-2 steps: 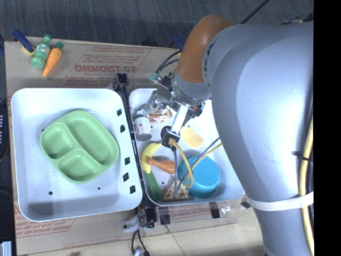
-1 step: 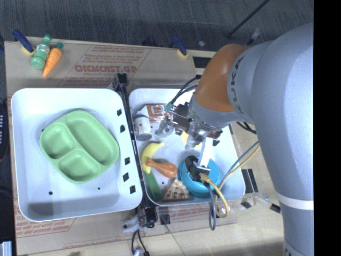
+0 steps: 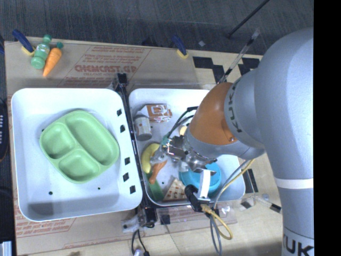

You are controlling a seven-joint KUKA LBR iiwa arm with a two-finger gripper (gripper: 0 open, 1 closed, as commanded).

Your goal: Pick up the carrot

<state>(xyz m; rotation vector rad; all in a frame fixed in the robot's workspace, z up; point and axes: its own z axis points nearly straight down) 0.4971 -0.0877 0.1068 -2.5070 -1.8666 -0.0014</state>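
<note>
**Arm looms over right bin, carrot beside its wrist**

The grey arm (image 3: pixel 282 105), nearest the lens, fills the scene's right side and hides much of the right bin (image 3: pixel 176 96). Its orange band sits over that bin's middle. The end effector (image 3: pixel 169 146) is low in the right bin; whether it is wide or narrow I cannot tell.

Two white bins lie side by side on the tabletop (image 3: pixel 154 55). The left bin (image 3: pixel 26 143) holds one green divided plate (image 3: pixel 80 144).

Within the right bin, one carrot (image 3: pixel 158 169) lies just below the end effector, beside a yellow banana (image 3: pixel 148 154). One small box (image 3: pixel 156 112) and one grey can (image 3: pixel 141 127) sit toward the bin's far side. A blue cup (image 3: pixel 211 177) is partly covered by the arm.

Beyond the left bin lies a second toy carrot (image 3: pixel 51 61) beside a green bottle (image 3: pixel 40 55).
</note>
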